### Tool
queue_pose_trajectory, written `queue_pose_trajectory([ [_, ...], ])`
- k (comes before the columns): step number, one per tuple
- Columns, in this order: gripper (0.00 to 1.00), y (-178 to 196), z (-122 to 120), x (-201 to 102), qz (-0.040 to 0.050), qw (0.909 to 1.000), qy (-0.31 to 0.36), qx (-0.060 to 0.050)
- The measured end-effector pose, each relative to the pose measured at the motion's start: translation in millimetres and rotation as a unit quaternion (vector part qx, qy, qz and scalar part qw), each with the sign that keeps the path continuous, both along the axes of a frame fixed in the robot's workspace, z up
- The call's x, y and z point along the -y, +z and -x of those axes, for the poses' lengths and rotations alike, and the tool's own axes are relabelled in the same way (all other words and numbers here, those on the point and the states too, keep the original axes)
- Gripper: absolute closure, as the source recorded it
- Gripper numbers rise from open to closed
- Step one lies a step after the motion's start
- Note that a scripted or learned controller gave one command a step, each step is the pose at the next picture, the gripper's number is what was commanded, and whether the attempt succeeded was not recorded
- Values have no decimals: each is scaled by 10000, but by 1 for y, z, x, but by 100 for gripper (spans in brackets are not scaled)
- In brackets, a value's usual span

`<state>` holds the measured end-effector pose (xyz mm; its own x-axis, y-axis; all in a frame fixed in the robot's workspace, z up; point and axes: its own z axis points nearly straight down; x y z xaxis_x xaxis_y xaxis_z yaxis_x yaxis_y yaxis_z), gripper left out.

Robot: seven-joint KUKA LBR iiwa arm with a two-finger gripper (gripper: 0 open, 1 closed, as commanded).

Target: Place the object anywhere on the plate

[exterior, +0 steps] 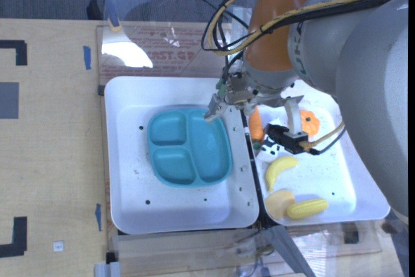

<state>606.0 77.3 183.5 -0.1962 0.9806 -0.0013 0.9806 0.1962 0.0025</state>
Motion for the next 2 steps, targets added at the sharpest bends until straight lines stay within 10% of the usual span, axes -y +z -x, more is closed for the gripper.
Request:
queue_pose_trajectory([
  [1, 0, -56, -44, -107, -7, 9998, 195, -29],
  [2, 0, 6, -61, -137, -13, 9793, -2022, 2],
])
